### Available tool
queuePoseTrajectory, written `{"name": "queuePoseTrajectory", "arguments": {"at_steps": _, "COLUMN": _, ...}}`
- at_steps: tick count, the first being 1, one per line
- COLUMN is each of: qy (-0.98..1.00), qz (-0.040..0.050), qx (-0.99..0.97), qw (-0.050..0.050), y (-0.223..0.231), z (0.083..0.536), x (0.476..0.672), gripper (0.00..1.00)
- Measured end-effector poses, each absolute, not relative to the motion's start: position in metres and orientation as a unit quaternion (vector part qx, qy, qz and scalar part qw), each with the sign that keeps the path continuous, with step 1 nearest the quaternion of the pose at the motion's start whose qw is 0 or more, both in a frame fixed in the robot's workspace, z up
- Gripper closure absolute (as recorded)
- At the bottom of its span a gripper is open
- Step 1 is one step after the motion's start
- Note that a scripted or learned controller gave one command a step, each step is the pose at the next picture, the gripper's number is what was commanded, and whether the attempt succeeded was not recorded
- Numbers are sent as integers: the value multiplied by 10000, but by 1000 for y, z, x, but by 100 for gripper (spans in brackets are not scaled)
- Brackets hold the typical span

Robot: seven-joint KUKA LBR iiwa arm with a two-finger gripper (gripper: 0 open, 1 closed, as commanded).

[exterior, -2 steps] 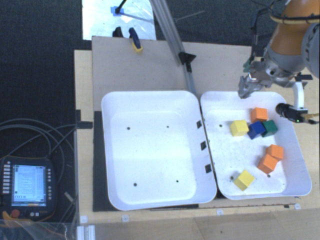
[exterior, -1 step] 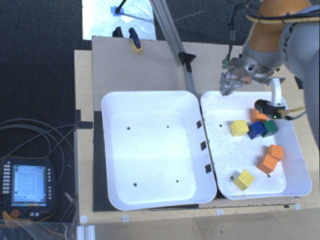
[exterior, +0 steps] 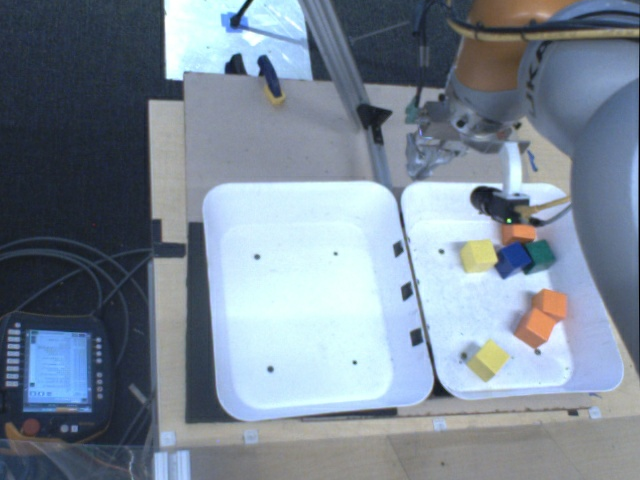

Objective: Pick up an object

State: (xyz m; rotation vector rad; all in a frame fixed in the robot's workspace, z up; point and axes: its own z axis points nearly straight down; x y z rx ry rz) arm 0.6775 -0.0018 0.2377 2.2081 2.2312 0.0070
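The gripper [exterior: 425, 160] hung over the far rim of the right bin [exterior: 590, 353], near the divide between the bins, its metal tips pointing down with nothing seen between them. Below it in that bin lay a yellow block [exterior: 479, 256], a blue block [exterior: 513, 259] touching a green block [exterior: 540, 256], two orange blocks [exterior: 541, 319], and another yellow block [exterior: 489, 359]. The left bin [exterior: 225, 268] sat alongside.

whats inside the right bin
In the right bin: two yellow blocks, a blue block, a green block and two orange blocks. The arm covers its far right corner.
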Motion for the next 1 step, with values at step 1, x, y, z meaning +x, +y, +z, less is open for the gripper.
{"name": "queuePoseTrajectory", "arguments": {"at_steps": 1, "qy": 7113, "qz": 25, "qx": 7029, "qw": 3, "y": 59, "z": 251, "x": 677, "gripper": 100}}
